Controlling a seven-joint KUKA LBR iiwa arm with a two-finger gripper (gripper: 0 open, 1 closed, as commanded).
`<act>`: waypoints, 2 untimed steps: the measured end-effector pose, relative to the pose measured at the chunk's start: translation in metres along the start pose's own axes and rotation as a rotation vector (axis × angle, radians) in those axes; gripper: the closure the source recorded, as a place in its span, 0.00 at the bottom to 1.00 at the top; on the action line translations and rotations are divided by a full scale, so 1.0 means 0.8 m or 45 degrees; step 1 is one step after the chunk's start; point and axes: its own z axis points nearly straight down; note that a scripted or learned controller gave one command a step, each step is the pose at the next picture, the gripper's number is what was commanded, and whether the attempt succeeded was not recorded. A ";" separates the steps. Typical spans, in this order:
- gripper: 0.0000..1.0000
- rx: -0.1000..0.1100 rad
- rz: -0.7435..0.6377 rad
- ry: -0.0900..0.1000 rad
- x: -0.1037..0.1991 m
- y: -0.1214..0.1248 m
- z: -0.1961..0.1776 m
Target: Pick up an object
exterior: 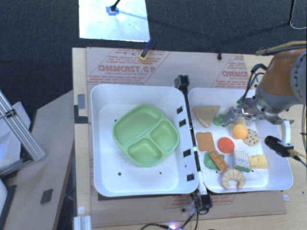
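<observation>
A croissant [233,178] lies at the right bin's [283,176] near edge. The claw [233,117] hovers beside the orange ball [240,131] mid-bin; whether it's clenched, I cannot tell. Crowded neighbours risk a glancing, failed grasp.

Two white bins: left bin [103,176], right bin [280,176]. One green divided tray [145,134], well left of the claw [233,115]. Below the claw, about ten toy foods: one orange [239,131], one cookie [251,137], one croissant [233,178], one cheese wedge [259,162].
</observation>
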 end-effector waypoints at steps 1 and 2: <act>0.00 -0.003 -0.001 0.000 0.001 0.001 0.063; 1.00 -0.006 0.000 -0.001 0.000 0.001 0.049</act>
